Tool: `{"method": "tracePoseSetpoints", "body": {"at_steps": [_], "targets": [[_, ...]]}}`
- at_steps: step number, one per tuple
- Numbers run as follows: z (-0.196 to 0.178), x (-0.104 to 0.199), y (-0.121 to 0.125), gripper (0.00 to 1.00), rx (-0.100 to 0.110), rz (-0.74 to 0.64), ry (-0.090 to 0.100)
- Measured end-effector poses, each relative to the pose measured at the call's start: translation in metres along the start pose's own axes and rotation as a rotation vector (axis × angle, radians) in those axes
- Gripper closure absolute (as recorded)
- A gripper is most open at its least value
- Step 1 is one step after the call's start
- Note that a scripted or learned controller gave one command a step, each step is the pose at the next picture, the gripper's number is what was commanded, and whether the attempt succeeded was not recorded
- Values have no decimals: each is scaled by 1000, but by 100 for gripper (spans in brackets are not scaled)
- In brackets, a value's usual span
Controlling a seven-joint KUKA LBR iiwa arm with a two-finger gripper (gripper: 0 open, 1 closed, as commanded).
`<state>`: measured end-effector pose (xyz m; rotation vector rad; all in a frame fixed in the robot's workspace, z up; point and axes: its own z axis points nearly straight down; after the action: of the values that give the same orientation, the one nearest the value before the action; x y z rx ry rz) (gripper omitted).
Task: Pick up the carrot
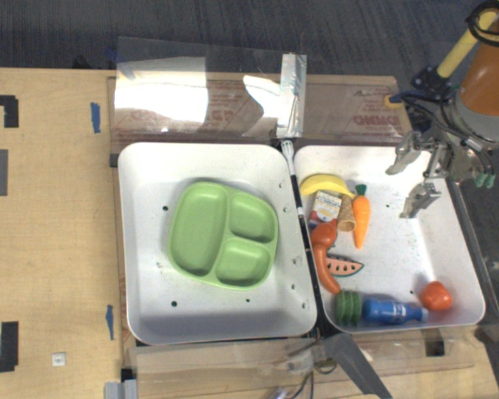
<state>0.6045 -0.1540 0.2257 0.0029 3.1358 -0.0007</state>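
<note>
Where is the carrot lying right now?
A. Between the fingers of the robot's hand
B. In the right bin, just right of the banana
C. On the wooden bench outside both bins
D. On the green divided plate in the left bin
B. The carrot lies on the floor of the right bin, beside the banana, with the hand off to its right and apart from it.

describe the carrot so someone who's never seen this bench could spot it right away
Of the two white bins, take the right bin, the one without the green divided plate. Along its left side lies a cluster of toy food; the carrot is on that cluster's right edge, just right of the yellow banana. It is the slim orange cone with a green top, pointing down the bin, unlike the round tomato.
</note>
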Motion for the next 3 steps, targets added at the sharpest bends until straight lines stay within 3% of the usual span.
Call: {"method": "tracePoseSetpoints", "body": {"at_steps": [1,2,3], "targets": [[125,-16,-10,0,3,-10,-9],[136,1,32,0,1,58,-5],[135,28,57,0,1,115,-7]]}}
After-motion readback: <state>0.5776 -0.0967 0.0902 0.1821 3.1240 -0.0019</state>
